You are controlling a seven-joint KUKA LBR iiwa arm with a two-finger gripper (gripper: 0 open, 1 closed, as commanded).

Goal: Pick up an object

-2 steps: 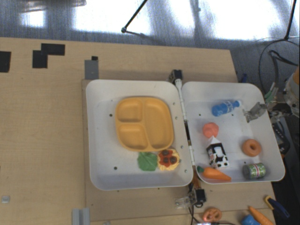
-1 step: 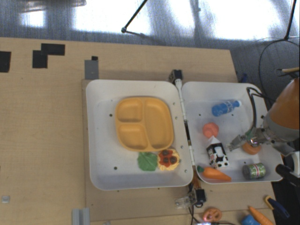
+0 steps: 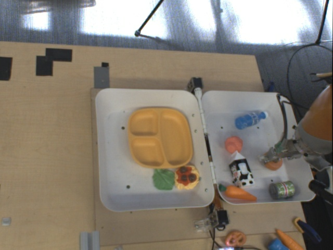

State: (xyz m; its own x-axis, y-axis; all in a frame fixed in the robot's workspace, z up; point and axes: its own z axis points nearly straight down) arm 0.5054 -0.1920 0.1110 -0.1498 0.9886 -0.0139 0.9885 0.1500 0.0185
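Worktop [image 3: 47, 155]: tan board, carrying both bins.

Left bin [image 3: 112, 191]: white, shallow, well to the gripper's left.

Right bin [image 3: 218, 104]: white, shallow; the gripper works over its right half.

Arm [image 3: 318, 121]: grey with an orange band, coming in from the right edge above the gripper.

Tray [image 3: 159, 137]: yellow, three compartments, in the left bin, far left of the gripper.

Gripper [image 3: 274, 157]: low over the right bin's right side, just above a small orange piece [image 3: 274, 165]. Whether it is parted or closed, I cannot tell; contact with the orange piece is likewise unclear.

Bottle [image 3: 250, 120]: blue, lying on its side, up and left of the gripper.

Carton [image 3: 241, 173]: black and white cow pattern, left of the gripper and slightly below.

Carrot [image 3: 240, 193]: orange, below and left, by the bin's near wall.

Can [image 3: 282, 190]: green, lying on its side, just below the gripper.

Pizza [image 3: 187, 177]: small toy, left bin, below the tray.

Lettuce [image 3: 163, 179]: green, touching the pizza's left side.

Pink piece [image 3: 234, 143]: roundish, left of the gripper, above the carton.
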